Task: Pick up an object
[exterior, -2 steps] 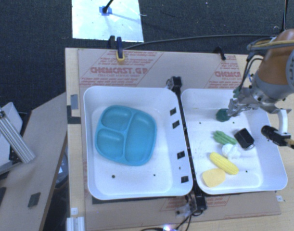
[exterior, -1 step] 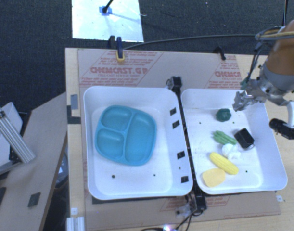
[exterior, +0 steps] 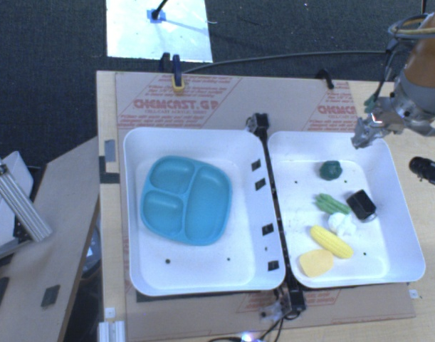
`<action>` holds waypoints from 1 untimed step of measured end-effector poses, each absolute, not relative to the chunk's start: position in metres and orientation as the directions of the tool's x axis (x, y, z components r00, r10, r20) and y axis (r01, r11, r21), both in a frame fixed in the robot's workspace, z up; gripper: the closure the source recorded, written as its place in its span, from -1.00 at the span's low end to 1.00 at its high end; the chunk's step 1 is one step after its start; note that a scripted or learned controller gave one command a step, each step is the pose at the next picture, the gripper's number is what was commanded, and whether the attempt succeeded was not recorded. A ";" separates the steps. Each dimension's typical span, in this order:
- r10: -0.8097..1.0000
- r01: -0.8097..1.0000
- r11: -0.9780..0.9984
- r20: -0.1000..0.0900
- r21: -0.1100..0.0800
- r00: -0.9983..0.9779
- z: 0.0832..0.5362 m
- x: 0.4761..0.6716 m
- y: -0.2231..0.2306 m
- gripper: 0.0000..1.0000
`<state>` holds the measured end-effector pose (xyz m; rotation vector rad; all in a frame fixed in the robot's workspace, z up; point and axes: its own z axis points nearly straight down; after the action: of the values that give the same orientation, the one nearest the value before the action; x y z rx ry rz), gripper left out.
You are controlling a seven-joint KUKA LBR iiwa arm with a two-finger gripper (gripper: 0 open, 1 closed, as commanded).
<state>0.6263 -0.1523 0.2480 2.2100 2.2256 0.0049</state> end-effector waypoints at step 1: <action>1.000 1.000 0.008 0.002 -0.001 -0.008 0.250 0.603 -0.107 1.00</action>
<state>0.6027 -0.1075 0.2500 2.2132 2.2319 0.0008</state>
